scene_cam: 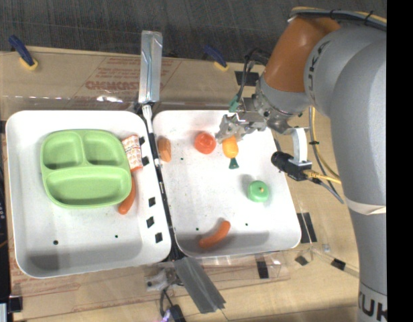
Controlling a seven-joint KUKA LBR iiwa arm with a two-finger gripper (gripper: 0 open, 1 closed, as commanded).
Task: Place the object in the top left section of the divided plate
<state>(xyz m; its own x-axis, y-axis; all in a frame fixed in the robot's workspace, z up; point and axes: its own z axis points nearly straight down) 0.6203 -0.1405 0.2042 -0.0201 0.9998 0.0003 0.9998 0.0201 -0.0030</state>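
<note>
A green divided plate lies in the left bin, with two small sections along its top and one wide section below. Over the upper part of the right bin hangs my gripper. A small orange carrot with a green top sits directly at its tip, touching or just beneath it. The wrist hides the contact, so a grasp cannot be confirmed. All three plate sections show bare green.
In the right bin are a red tomato left of the carrot, a green apple, an orange sausage near the front and a brown bread piece by the divider. Beside the plate lie a red-white packet and another sausage.
</note>
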